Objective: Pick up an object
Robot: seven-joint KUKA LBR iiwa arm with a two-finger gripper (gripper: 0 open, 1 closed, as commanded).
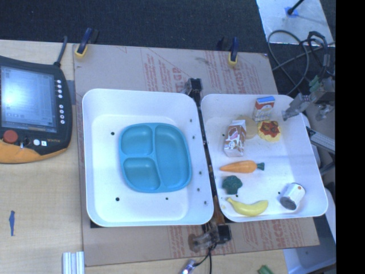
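The grey metal gripper, grip state unclear, hovers at the right-hand shallow white bin's edge, approach stage; next it must descend onto a toy.

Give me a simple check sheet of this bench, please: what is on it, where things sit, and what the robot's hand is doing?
Surface: brown board clamped on a wooden bench, bearing two white bins side by side.
Job's things: right bin holds a small carton, a milk carton, a pizza toy, a carrot, a broccoli, a banana and a can lying on its side.
Clutter: left bin holds a blue divided plate.
Grippers: gripper at the right bin's upper right edge, holding nothing visible.
Cables: black cables loop on the floor at upper right.
Surroundings: control tablet at left; dark floor behind.
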